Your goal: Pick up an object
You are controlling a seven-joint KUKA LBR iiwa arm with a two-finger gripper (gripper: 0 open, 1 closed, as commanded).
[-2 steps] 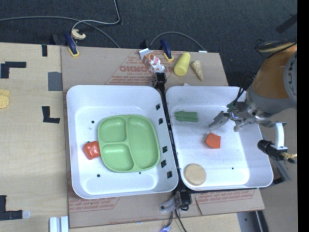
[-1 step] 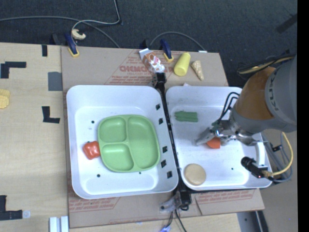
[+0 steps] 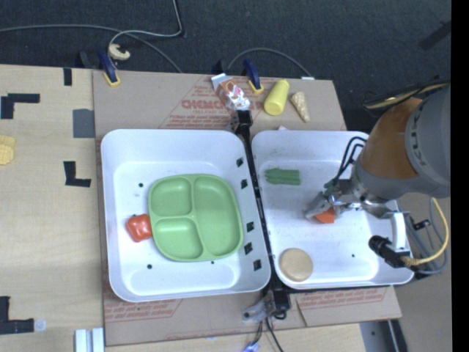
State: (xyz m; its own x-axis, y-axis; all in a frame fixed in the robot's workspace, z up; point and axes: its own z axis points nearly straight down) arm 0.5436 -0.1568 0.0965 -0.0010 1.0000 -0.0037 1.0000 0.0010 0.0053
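Down in the right bin (image 3: 293, 266), my gripper (image 3: 323, 208) is lowered onto a small orange object (image 3: 325, 215) lying on the floor, nothing lifted, and whether I've clenched it I cannot tell.

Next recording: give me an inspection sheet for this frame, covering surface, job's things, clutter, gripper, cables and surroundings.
Surface: two white bins, left bin and right bin, side by side on a cardboard sheet.
Job's things: green divided plate and red-orange item touching its left edge, in the left bin; green piece, orange piece and tan round item in the right bin.
Clutter: yellow item, cone-shaped item and small packet on the cardboard behind the bins.
Gripper: gripper low in the right bin at the orange piece; grasp not discernible.
Cables: grey cable across the dark floor; yellow cable by the arm.
Surroundings: blue clamps on the cardboard's far edge.
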